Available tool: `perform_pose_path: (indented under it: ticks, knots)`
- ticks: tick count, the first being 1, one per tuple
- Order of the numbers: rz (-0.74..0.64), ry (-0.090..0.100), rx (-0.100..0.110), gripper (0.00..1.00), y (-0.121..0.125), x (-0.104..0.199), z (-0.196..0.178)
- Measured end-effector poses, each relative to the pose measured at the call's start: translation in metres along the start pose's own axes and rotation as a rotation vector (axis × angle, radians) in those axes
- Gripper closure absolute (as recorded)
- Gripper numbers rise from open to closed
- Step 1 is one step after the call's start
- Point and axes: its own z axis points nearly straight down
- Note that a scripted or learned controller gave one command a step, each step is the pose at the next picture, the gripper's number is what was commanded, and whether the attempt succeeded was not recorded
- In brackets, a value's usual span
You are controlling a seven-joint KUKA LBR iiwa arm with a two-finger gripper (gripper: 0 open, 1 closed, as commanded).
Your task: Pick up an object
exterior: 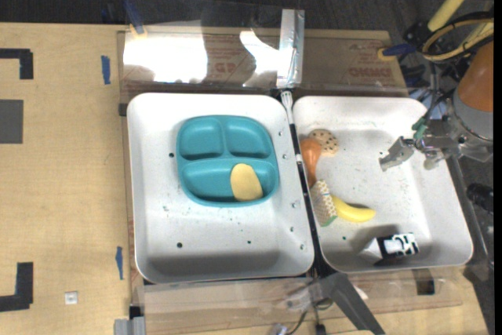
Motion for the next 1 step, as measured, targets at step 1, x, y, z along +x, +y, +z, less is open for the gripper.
perform_pose_path:
  ticks: [1]
  knots:
    - [0.085, 0.002, 0.008, 0.0, -0.05, 0.0709, 0.0897]
